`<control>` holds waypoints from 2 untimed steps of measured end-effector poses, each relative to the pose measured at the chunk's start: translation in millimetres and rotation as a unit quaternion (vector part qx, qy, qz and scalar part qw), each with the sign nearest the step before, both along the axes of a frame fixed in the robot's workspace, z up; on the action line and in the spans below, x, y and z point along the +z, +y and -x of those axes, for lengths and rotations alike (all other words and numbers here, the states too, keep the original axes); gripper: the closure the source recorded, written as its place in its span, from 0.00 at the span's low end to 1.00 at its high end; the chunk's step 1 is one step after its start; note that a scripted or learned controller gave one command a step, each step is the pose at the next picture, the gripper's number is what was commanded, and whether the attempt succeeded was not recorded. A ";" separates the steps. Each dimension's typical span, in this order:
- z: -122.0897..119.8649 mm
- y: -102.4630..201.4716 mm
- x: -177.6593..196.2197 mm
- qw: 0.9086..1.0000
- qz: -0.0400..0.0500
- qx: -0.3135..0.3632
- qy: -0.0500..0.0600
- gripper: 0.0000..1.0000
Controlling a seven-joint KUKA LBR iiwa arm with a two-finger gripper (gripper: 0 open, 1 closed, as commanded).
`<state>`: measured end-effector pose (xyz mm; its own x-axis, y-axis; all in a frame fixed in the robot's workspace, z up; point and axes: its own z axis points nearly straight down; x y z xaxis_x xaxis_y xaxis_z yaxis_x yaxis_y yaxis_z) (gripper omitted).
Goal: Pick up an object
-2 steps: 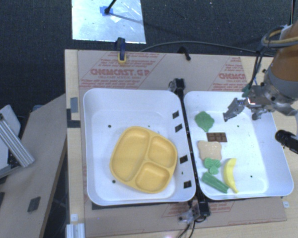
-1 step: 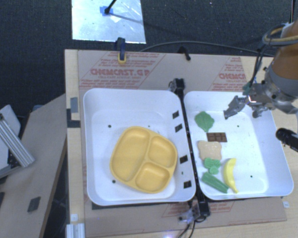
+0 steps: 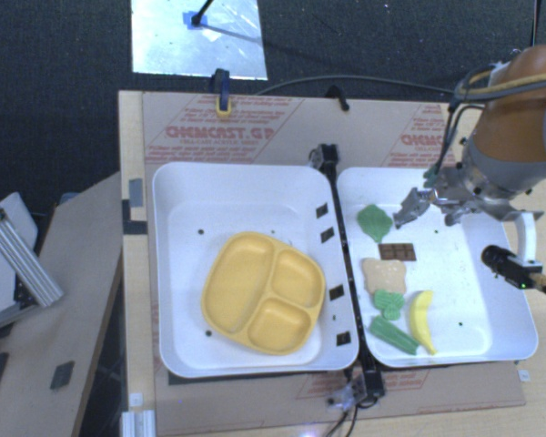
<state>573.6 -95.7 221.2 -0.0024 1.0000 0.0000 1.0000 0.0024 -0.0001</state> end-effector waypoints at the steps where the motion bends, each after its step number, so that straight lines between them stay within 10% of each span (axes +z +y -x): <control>1: -6.3 -3.4 -44.1 1.000 0.000 -0.001 0.001 0.00; 2: -2.2 2.7 -103.5 1.000 0.000 -0.001 0.001 0.00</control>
